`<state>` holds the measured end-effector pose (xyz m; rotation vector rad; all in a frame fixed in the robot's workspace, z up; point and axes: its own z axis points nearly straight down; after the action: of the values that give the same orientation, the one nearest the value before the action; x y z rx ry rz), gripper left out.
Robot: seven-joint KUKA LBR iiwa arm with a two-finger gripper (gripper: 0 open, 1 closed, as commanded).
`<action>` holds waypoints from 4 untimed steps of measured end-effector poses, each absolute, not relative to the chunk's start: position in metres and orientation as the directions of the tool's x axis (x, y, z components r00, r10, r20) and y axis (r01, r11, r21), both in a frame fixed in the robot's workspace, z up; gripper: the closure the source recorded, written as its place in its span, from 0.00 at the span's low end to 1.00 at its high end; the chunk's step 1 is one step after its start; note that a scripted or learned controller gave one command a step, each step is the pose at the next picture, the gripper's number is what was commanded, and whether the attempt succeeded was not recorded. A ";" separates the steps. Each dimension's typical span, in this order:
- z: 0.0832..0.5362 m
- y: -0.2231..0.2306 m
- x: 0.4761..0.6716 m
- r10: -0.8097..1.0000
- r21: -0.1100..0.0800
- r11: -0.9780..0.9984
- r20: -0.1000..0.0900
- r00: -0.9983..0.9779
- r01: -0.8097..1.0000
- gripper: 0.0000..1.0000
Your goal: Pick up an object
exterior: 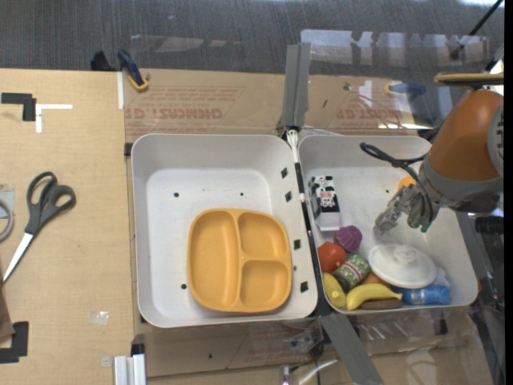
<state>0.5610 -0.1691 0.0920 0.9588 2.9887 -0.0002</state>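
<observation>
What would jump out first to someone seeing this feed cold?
Probably the yellow divided tray lying in the left bin. Next, the arm's orange band at right, with the gripper hanging over the right bin, above a clutter of toys: banana, white lid.

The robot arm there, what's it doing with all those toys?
The robot arm is reaching into the right bin, where the toys are piled: a banana, a white lid, a small can, a purple piece and a little cow-patterned box. Its gripper hangs above the bin floor near the lid, and nothing shows between its fingers, so it hasn't picked anything up. The left bin holds a yellow divided plate.
</observation>
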 end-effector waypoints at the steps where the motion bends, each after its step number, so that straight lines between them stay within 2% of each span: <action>1: 0.266 -0.085 0.567 0.736 0.000 0.677 -0.003 -0.677 0.736 1.00; 2: 0.336 -0.082 0.616 0.799 0.000 0.601 -0.003 -0.601 0.799 1.00; 3: 0.205 -0.015 0.642 0.732 -0.001 0.681 -0.001 -0.681 0.732 1.00; 4: 0.375 -0.068 0.622 0.463 0.000 0.886 -0.005 -0.886 0.463 1.00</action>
<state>0.6217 -0.0680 0.3751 0.7484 3.0465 -0.0014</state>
